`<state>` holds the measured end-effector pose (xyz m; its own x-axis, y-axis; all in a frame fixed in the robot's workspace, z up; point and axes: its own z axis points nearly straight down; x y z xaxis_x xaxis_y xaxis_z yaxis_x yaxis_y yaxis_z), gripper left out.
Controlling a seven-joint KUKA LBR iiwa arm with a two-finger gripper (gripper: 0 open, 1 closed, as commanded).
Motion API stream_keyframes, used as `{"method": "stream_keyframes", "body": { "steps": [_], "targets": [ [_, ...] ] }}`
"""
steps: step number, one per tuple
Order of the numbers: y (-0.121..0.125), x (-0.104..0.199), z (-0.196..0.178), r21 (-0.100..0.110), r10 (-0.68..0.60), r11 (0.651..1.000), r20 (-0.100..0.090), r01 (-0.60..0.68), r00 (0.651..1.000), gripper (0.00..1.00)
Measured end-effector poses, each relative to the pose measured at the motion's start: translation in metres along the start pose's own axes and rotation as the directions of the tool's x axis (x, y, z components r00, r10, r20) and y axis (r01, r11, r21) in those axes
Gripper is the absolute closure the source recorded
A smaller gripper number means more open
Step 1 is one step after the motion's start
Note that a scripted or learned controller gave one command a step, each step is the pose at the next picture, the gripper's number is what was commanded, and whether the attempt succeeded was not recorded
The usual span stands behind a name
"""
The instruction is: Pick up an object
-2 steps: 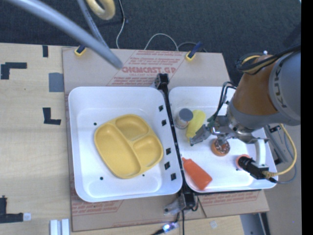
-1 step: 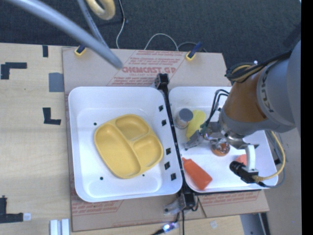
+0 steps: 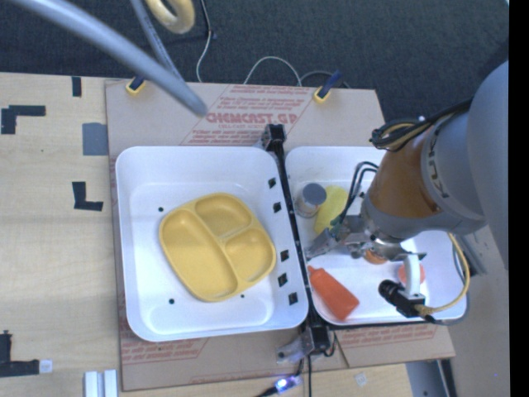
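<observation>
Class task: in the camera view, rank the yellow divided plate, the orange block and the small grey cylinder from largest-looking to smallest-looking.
1. Yellow divided plate, by far the largest.
2. Orange block.
3. Small grey cylinder, the smallest, though it is not far behind the block.

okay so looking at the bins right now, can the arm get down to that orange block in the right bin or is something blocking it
Probably yes. The orange block lies uncovered at the near left corner of the right bin, with nothing on top of it. The gripper hangs just above and behind it. The bin wall and divider close by may crowd one side.
</observation>
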<state>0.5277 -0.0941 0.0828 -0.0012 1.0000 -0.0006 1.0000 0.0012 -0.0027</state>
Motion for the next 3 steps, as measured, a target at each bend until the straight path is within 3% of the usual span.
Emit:
{"method": "stream_keyframes", "body": {
  "steps": [1, 3],
  "targets": [
    [0.001, 0.000, -0.012, -0.002, 0.000, 1.000, 0.001, 0.000, 1.000, 1.00],
    [0.010, 0.001, -0.115, -0.006, -0.001, 1.000, 0.000, 0.001, 1.000, 1.00]
  ]
}}
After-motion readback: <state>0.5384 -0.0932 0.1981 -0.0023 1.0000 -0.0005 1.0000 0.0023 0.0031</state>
